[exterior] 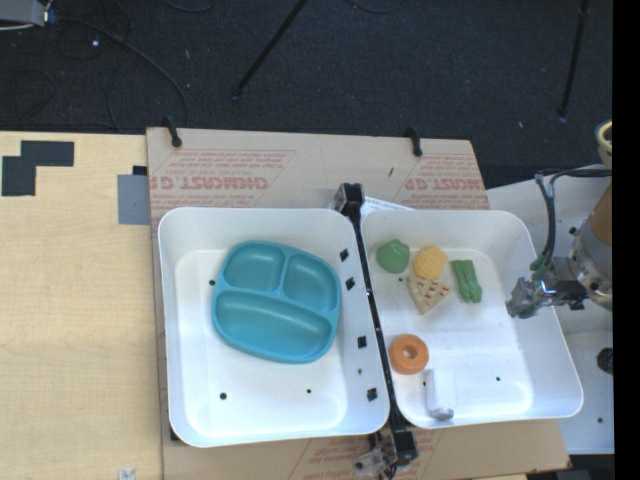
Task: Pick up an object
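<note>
The right bin [545, 388] holds several toy foods. A round green piece [393, 256], a yellow corn-like piece [431, 261] and a tan waffle wedge [428, 293] lie close together near its back left. Just right of them lies a green stick [466, 280]. An orange ring [408, 353] sits by the divider, with a small white-grey block [437, 395] near the front edge. My gripper [522, 301] hovers at the bin's right side, apart from all the pieces, with the green stick nearest.
A teal divided plate [277, 300] lies in the left bin [190, 388]. Both bins rest on a cardboard sheet [260, 173]. A black clip rail [366, 308] runs between the bins. A light wooden benchtop [70, 318] extends to the left.
</note>
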You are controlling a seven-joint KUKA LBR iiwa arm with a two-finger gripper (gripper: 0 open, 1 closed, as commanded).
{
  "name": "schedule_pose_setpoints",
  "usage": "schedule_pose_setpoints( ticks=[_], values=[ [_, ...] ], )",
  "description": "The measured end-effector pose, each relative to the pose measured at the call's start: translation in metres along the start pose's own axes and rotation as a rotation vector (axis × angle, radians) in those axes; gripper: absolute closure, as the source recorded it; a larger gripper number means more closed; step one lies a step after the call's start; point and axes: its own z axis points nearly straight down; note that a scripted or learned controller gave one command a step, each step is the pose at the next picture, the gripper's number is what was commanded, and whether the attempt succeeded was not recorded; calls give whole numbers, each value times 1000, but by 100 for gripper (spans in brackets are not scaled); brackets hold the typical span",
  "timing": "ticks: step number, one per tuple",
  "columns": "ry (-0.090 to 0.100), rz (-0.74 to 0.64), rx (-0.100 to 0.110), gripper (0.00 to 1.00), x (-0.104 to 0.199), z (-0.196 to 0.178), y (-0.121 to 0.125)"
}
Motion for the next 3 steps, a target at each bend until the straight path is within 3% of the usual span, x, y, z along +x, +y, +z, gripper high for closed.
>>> schedule_pose_setpoints(
  ticks=[1,3],
  values=[
    [0,0,0,100,-3,-43,1],
    [2,-2,5,100,103,-25,48]
  ],
)
